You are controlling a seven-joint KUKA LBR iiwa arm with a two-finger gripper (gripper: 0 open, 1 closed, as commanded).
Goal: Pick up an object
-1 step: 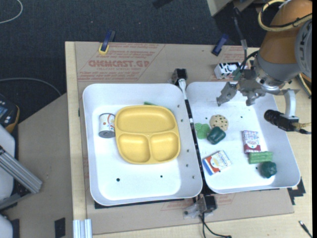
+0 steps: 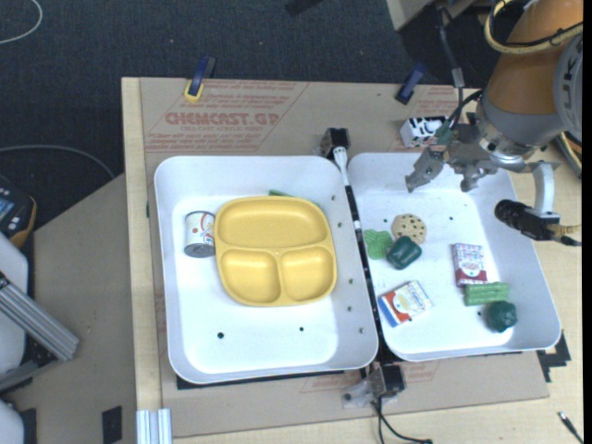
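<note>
1. While the arm [image 2: 532, 63] reaches in from the right, its gripper [image 2: 446, 169] hangs over the far end of the right bin [image 2: 546, 289], fingers spread apart with nothing between them.
2. Right bin's got the pickable stuff: a round cookie [image 2: 408, 227] near the middle, with a light green piece [image 2: 377, 243] and a dark green block [image 2: 404, 252] touching each other just in front of it.
3. Nearer the front there's a small red, white and blue packet [image 2: 405, 302], tilted.
4. Over on the right side of that bin: a red and white carton [image 2: 470, 264], a green bar [image 2: 487, 293] just below it, and a dark green lump [image 2: 500, 316] by the front corner.
5. Left bin [image 2: 176, 248] holds a yellow divided plate [image 2: 275, 249], with a little can [image 2: 199, 234] lying beside its left edge.
6. Both bins sit on a cardboard sheet [image 2: 231, 114] on the counter.
</note>
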